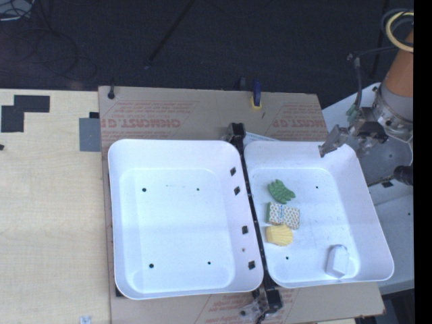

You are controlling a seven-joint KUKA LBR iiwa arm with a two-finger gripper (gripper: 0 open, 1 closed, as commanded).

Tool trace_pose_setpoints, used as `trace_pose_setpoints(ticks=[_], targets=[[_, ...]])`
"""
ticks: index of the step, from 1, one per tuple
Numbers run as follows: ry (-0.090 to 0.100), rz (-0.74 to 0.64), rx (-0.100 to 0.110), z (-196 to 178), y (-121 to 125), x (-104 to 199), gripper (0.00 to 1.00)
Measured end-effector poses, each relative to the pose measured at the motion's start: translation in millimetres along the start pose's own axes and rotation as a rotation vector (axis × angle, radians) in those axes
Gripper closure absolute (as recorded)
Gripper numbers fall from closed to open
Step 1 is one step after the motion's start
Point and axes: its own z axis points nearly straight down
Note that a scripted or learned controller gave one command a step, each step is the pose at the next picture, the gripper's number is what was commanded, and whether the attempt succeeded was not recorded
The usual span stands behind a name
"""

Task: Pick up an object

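Observation:
The right white bin (378, 248) holds a green leaf-shaped piece (281, 192), a small patterned square pad (284, 214), a yellow lump (279, 235) and a pale rounded block (337, 260) near its front right corner. The first three lie close together by the bin's left wall. My gripper (352, 140) hangs over the bin's far right corner, well away from all of them. It is open with nothing between its fingers. The orange band (399, 73) of the arm rises above it at the right edge.
The left white bin (121, 181) lies beside the right one, parted from it by a black-clipped divider (246, 208). Both rest on a cardboard sheet (175, 117) on a light wooden bench (47, 214). Cables cross the dark floor behind.

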Motion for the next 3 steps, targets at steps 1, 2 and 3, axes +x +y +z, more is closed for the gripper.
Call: trace_pose_setpoints(ticks=[1,2,3], targets=[[0.003,-0.003,0.006,75.0,22.5,40.4,0.0],[0.002,-0.002,0.005,181.6,4.2,85.0,0.0],[0.0,-0.003,-0.013,22.1,-3.4,113.2,0.0]])
